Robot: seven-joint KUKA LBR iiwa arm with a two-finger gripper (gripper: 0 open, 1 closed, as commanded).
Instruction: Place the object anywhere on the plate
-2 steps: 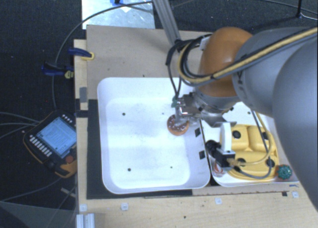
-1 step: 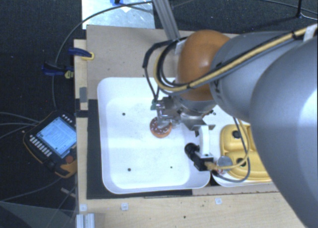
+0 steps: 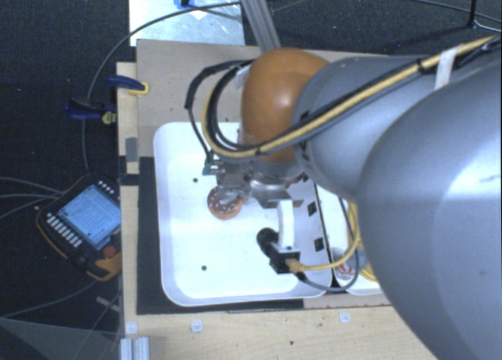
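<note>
A small round orange-brown object (image 3: 225,205) with a speckled top lies on the floor of the left white bin (image 3: 176,217), toward its middle. My gripper (image 3: 227,187) hangs directly over the object's far edge, beneath the orange band of the wrist (image 3: 274,100). The wrist body hides where the gripper meets the object, so I cannot tell whether they touch. My grey arm covers the right half of the view and most of the right bin (image 3: 362,289).
Yellow and black cables loop around the wrist, and a black connector (image 3: 274,250) hangs over the left bin. A teach pendant (image 3: 82,223) lies on the floor to the left. Clamps (image 3: 118,88) sit at the bench's far left corner.
</note>
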